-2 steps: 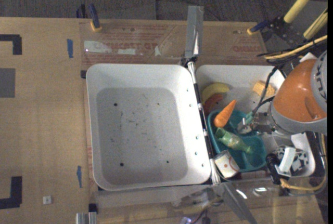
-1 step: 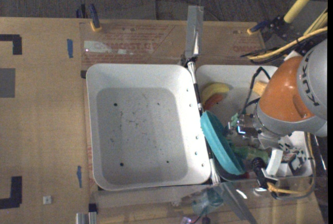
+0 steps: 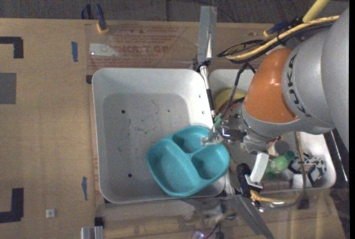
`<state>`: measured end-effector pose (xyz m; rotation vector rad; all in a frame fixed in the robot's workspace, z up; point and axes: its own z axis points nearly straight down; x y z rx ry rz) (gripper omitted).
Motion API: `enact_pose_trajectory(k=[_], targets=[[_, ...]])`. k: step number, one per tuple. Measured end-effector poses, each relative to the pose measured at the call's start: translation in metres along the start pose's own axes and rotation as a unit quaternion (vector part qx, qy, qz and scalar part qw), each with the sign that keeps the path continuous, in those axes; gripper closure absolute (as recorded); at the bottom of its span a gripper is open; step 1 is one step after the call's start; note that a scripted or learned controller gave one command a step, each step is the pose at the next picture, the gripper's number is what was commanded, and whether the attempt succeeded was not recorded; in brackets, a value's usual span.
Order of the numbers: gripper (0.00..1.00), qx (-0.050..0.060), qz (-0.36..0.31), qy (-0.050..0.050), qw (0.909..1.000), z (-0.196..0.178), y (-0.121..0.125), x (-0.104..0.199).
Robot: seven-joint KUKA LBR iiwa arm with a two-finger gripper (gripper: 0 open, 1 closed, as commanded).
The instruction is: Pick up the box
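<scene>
Gripper (image 3: 212, 138): finger spread cannot be told; teal tray (image 3: 188, 161) directly beneath. Step, likely: reaching; box unidentified. Next: locate box among right bin (image 3: 327, 177) clutter

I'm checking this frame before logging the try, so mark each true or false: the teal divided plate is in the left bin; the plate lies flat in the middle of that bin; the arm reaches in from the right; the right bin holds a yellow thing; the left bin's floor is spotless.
1. The teal divided plate is in the left bin: true.
2. It lies flat mid-bin: false, it sits in the near right corner, propped on the bin wall.
3. The arm reaches in from the right: true.
4. The right bin holds a yellow thing: true.
5. The left bin's floor is spotless: false, it has dark specks.
</scene>
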<state>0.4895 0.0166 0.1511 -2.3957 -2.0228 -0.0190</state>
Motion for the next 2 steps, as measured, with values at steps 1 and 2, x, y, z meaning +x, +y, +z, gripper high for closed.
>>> enact_pose_trajectory(k=[1, 2], targets=[[0.00, 0.002, -0.021, -0.007, 0.9998, -0.036, 0.008, -0.104], [0.00, -0.012, -0.055, -0.010, 0.9984, 0.056, 0.017, -0.116]])
